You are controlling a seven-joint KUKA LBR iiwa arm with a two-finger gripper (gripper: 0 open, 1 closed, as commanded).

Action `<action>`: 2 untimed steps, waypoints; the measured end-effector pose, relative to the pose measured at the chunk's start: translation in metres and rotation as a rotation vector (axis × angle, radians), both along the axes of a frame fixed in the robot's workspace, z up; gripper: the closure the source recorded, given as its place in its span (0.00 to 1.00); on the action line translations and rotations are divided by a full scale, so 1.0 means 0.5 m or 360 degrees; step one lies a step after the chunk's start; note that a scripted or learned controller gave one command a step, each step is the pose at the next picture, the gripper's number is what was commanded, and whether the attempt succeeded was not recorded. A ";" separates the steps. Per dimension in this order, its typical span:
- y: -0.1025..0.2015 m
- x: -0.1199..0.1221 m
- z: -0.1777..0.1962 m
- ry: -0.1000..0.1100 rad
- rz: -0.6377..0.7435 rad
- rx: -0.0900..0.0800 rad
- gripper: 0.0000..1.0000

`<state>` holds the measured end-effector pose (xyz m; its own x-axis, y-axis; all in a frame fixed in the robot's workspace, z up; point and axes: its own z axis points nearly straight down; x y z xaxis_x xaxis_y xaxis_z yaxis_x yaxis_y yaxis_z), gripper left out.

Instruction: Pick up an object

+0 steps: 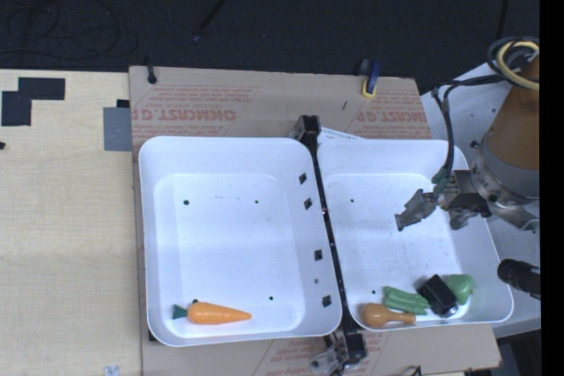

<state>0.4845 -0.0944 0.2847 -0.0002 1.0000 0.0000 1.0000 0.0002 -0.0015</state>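
Bins: two, white, side by side; left bin (159, 189), right bin (379, 163).

Left bin: one item, a carrot (216, 313).

Right bin: four items, bunched at the near edge. One tan gourd-shaped piece (385, 316), one green pod (404, 300), one black block (437, 293), one pale green piece (460, 284).

Loose items on the desk: five in all.

Clamps: one, blue and yellow (369, 77), at the board's far edge.

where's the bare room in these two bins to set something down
Left bin: bare floor everywhere above the carrot lying along its near edge. Right bin: bare between the divider and the gripper. Crowded at its near edge, where the orange piece, green pieces and black object cluster.
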 end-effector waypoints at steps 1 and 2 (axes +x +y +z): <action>0.199 0.156 -0.118 0.0004 0.0016 0.0005 0.00; 0.258 0.322 -0.201 0.0001 0.0006 0.0001 0.00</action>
